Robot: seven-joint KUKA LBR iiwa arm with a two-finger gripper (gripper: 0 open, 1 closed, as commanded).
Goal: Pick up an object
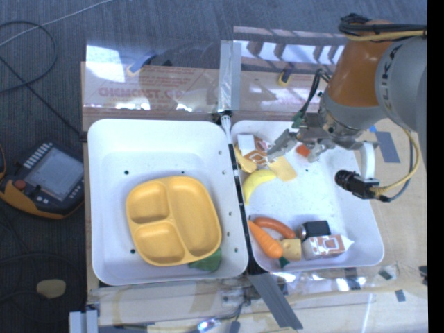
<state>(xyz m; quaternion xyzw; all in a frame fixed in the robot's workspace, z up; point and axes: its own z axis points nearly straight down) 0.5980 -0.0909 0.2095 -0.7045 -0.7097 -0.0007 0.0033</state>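
Tool [291,143] hovers above banana [258,181], grip unclear.

Left bin [104,186]: white, holding yellow tray [173,220], green scrap [207,261] at its near edge. Right bin [361,241]: white; yellow banana [258,182], orange carrot [263,240], black block [316,229]. Arm [378,68]: grey, orange band.

No text can be read.

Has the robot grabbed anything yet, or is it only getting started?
Nothing looks picked up yet. The gripper is low in the right bin, by the banana and small packets, but I see nothing between its fingers. The carrots and small carton lie untouched. Grasping and lifting remain.
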